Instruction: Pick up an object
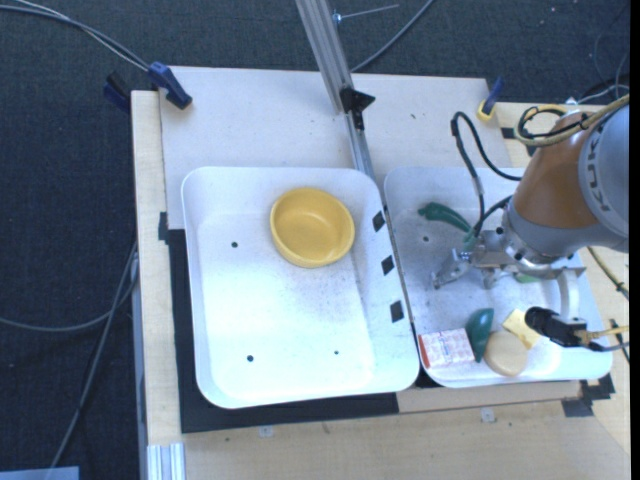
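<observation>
Camera view: the arm (570, 193) reaches in from the right edge of the frame, wrist over the right bin (405, 183), right of centre. The gripper (452, 271) hangs low in that bin with its metal fingers pointing toward frame left; whether they are spread or pressed together I cannot tell, and nothing is seen between them. Judged step: the approach, no grasp made yet. Candidate objects sit in the right bin: a green curved piece (442, 215) just above the gripper, toward the upper part of the bin; a small red-and-white packet (446, 349) below it near the bin's lower edge; a dark green rounded item (480, 322) beside the packet; and a pale tan round piece (508, 354) at lower right. A yellow bowl (313, 226) lies in the upper part of the left bin (215, 298), well apart from the gripper. The green curved piece looks nearest; the next move calls for centring over one object, then descending and closing on it.
</observation>
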Controlling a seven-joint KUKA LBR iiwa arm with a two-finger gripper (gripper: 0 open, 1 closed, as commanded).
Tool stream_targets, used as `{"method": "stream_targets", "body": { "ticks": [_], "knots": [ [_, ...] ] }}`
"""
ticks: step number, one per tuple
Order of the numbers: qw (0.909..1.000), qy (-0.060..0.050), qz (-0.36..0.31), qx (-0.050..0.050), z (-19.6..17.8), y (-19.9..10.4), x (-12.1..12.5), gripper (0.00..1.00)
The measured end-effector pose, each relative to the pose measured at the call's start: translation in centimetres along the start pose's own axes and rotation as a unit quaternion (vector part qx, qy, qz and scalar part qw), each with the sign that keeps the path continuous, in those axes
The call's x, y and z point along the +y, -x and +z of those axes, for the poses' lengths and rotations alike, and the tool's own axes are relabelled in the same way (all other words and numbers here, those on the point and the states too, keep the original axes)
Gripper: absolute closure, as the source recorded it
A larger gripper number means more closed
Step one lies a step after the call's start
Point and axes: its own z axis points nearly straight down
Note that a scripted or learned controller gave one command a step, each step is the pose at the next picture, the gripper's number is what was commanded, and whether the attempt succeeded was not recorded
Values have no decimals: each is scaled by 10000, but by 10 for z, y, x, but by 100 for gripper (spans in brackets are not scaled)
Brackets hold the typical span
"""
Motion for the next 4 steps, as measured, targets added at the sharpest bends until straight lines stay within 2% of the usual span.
{"method": "stream_targets", "body": {
  "ticks": [1,2,3,4],
  "knots": [
    [10000,32,0,2,-15,0,2,100],
    [9999,118,-5,-42,-71,7,10,100],
    [9999,123,-10,-36,-137,1,13,100],
    [9999,117,-13,-45,-160,1,14,100]
  ]
}}
